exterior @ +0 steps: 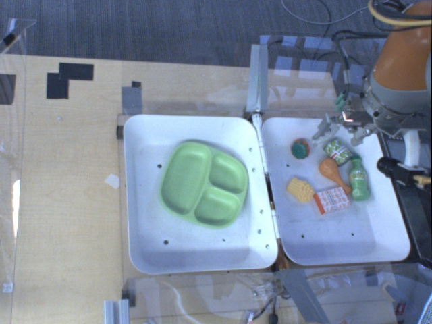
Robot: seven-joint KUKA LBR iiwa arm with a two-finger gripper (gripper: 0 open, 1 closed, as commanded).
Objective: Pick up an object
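Observation:
The right bin holds several small items. A round green and red piece lies near its back left. A small green can lies beside an orange drumstick-shaped piece and a green bottle. Nearer the front are a yellow corn-like piece and a red and white box. My gripper hangs over the back of this bin, just above the green can, open, with its fingers spread and nothing between them.
The left bin holds a green divided plate. A metal divider rail stands at the back, in line with the seam between the bins. The arm's grey and orange body looms over the right bin's back right corner.

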